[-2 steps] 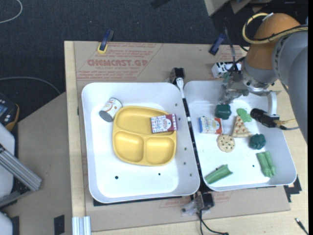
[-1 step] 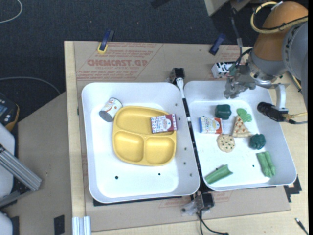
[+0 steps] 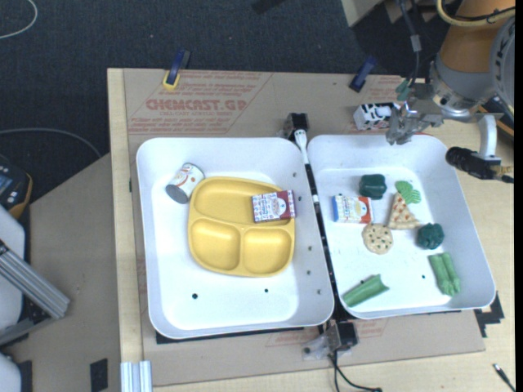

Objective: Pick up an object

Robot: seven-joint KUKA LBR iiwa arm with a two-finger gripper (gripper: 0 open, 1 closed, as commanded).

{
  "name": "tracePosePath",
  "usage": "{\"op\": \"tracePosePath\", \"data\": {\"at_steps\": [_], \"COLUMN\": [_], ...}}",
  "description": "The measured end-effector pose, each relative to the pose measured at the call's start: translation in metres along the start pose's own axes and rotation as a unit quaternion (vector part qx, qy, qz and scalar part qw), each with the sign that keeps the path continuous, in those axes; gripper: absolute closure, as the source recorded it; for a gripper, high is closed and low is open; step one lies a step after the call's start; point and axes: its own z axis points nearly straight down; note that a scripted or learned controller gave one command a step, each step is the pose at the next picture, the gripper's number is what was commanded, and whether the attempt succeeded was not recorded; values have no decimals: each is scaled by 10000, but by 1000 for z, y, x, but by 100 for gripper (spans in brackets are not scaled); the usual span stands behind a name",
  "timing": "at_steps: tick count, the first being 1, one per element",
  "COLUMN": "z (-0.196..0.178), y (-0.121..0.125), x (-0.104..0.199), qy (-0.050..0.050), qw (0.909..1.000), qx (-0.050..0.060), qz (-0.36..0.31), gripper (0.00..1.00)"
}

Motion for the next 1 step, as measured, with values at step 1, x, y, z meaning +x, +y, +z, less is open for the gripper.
{"op": "tracePosePath", "data": {"at_steps": [1], "z": [-32], "y": [2], "x": [0], "qy": [3], "qw": [10000], "qx": [5], "qz": [-1], "gripper": [100]}}
